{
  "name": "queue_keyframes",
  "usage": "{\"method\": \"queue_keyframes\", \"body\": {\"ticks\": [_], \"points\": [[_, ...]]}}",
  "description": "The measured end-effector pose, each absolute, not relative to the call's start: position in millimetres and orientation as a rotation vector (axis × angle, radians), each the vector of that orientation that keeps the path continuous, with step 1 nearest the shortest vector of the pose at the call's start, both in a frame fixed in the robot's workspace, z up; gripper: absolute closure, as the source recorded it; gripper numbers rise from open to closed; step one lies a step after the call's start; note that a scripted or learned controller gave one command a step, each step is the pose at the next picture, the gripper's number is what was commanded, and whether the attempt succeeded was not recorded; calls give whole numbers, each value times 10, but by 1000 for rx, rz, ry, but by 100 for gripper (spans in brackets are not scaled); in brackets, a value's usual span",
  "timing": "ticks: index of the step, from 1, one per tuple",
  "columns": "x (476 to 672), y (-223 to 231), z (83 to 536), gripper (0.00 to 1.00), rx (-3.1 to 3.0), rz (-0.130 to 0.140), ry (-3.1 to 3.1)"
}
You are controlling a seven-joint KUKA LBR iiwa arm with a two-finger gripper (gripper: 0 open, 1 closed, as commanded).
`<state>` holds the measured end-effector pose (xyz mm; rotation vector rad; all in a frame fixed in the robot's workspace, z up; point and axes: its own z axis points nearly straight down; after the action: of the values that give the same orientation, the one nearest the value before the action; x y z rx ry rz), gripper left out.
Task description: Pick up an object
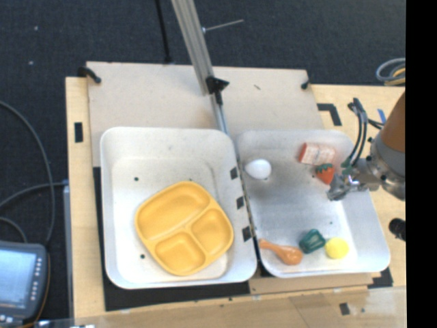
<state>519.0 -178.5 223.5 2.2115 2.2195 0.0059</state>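
- The small red-orange object (326, 174) lies in the right bin (287, 203), near its far right corner, just beside the gripper (339, 188) and partly covered by it, so its shape is hard to make out
- Touching it on the far side is a flat packet (315, 154), pinkish with a pale label, its print too blurred to read
- The gripper is a grey metal piece low over the bin's right side; whether its fingers are apart or closed cannot be told, and nothing is seen between them
- The arm (390, 149) enters from the right, its orange band cut off at the edge
- Elsewhere in the right bin: a smooth white ball (258, 169) by the left wall, an orange spoon-like piece (281, 251), a dark green block (311, 240) and a round yellow object (336, 249) (all three along the near wall)
- The left bin (123, 162) holds a glossy yellow plate (183, 227) with three compartments, tilted diagonally
- Both bins are shallow white plastic with rounded corners
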Motion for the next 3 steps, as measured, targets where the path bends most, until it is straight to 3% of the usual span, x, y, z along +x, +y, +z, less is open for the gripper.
{"method": "queue_keyframes", "body": {"ticks": [2,3], "points": [[5137,-1788,2965,100,2213,3,2224],[5219,-1276,2786,100,2213,2,2227]]}}
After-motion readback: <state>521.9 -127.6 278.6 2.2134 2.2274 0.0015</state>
